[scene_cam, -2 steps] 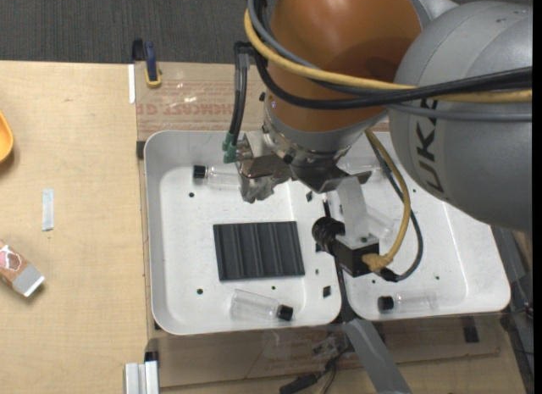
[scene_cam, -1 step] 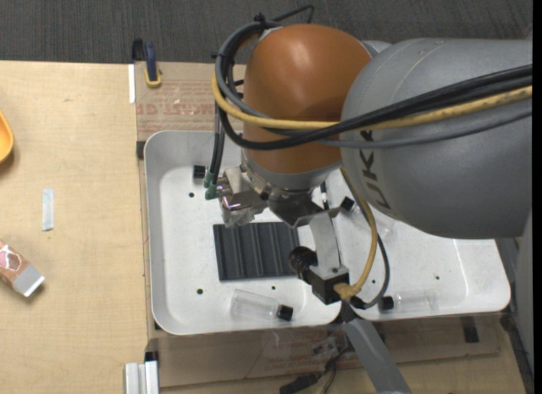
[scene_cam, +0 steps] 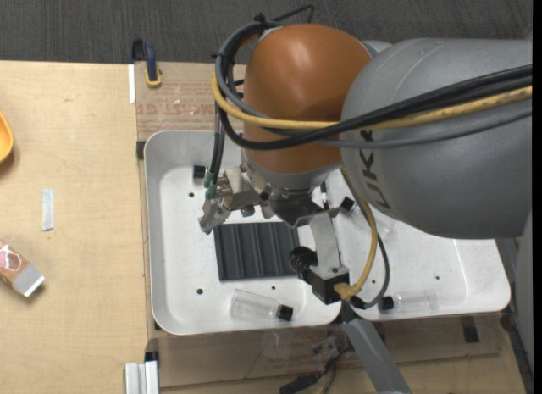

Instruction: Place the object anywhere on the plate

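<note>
A dark ribbed rectangular plate (scene_cam: 252, 251) lies flat in the white bin (scene_cam: 174, 240), near its front. My gripper (scene_cam: 212, 213) hangs under the big orange wrist band, just above the plate's far left corner; the arm's bulk covers most of it. A small clear vial with a black cap (scene_cam: 258, 306) lies on its side on the bin floor just in front of the plate. A second clear tube with a black cap (scene_cam: 411, 302) lies to the right, near the front rim.
The grey arm (scene_cam: 440, 130) covers the right half of the bins. On the wooden bench to the left lie a small grey strip (scene_cam: 47, 210), a red and white packet (scene_cam: 19, 269) and an orange object (scene_cam: 4, 138) at the edge. A blue clamp (scene_cam: 151, 62) sits behind the bin.
</note>
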Available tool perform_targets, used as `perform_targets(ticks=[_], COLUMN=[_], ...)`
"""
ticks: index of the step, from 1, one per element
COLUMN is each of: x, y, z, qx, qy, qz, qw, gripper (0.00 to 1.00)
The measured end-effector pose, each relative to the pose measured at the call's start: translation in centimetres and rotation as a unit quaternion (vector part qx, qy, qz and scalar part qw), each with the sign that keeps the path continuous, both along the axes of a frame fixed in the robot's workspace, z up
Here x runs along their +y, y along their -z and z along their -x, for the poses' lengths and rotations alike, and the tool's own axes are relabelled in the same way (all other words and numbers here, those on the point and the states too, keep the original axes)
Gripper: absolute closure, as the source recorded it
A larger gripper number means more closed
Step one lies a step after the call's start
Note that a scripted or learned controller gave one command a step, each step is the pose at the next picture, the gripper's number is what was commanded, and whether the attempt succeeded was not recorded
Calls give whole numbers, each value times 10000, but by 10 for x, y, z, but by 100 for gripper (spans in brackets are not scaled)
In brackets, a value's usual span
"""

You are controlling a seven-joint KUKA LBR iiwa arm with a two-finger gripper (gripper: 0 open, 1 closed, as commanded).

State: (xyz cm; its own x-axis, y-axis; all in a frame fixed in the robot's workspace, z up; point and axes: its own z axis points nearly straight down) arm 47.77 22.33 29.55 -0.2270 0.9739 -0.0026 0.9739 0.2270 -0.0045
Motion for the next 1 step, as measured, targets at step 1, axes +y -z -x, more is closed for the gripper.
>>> perform_targets(ticks=[1], x=[-1], y=[-8], z=[-1], qx=[12], qy=[16], qz=[15], qw=[10000], gripper=[100])
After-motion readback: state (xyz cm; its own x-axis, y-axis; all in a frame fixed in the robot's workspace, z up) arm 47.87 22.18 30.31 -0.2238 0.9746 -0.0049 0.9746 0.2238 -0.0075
